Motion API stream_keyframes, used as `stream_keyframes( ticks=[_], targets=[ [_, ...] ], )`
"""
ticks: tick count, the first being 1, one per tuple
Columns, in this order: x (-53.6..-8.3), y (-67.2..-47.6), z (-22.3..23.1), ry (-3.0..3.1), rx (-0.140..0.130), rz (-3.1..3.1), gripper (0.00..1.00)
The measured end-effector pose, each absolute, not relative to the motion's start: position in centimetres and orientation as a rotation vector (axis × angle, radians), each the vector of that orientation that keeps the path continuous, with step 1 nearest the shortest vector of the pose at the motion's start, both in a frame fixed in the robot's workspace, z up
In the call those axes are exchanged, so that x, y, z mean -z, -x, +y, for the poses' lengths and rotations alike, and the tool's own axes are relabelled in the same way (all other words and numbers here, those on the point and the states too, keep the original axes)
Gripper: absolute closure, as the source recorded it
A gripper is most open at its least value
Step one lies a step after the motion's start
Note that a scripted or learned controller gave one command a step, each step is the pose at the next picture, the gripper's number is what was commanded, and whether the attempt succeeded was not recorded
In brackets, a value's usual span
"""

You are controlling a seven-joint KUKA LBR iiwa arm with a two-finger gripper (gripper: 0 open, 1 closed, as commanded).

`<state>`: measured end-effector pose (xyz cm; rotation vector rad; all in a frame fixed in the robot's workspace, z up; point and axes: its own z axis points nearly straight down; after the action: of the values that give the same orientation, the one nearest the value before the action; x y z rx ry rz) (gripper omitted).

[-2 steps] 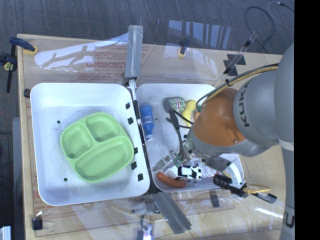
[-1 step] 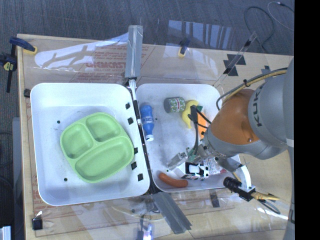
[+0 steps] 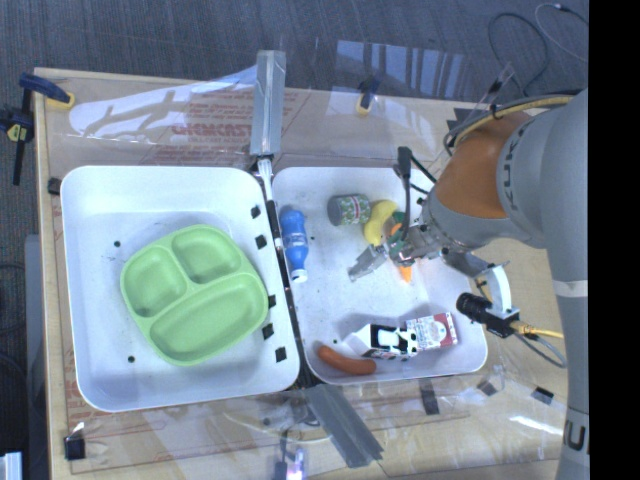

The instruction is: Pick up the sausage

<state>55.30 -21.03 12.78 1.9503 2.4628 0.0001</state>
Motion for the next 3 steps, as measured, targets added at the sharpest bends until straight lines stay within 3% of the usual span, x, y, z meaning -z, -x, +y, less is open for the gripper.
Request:
stream_keyframes(
  ticks=[1, 2, 3],
  targets=[
    [-9.4, -59.9, -15.2, -1.372, 0.006, 2.818, 0.0],
    [-16.2, -58.2, -14.6, -1.343, 0.0, 2.839, 0.0],
    [-17.0, -65.5, -18.7, -1.112, 0.0, 2.936, 0.0]
  ],
)
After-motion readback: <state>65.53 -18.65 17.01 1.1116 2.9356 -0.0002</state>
